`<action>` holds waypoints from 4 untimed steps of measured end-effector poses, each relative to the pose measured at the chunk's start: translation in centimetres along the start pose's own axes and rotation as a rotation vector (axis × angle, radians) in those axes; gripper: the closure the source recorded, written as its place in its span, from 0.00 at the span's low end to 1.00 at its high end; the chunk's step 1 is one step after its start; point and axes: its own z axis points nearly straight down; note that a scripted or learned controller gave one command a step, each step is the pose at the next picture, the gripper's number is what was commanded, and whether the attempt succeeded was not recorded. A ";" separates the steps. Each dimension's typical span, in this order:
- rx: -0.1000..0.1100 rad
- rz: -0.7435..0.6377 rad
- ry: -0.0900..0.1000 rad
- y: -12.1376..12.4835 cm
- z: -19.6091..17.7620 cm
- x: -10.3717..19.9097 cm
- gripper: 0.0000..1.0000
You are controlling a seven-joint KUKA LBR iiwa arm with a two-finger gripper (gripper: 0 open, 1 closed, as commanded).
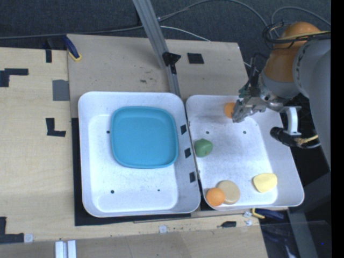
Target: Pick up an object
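I see the bench [32, 160] first, w/ two white bins side by side so stuff can go from one to the other. Left bin [94, 187] carries a blue plate [144, 137], flat, filling most of its floor. Right bin [279, 160] has the loose bits. The arm [306, 63] comes in from the right and bends down over that bin's far corner. Its gripper [243, 110] sits low, right beside a small orange piece [229, 109], prob. the pick target since it's nearest. Can't tell how the tool end is set or whether it has hold of anything; too small and dark. Rest of the bin: green ball [203, 148] near the inner wall, then orange ball [215, 197] touching a tan disc [229, 192], and a yellow block [264, 182] along the near edge.
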 end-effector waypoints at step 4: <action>0.002 -0.004 0.002 -0.1 -9.3 9.9 1.00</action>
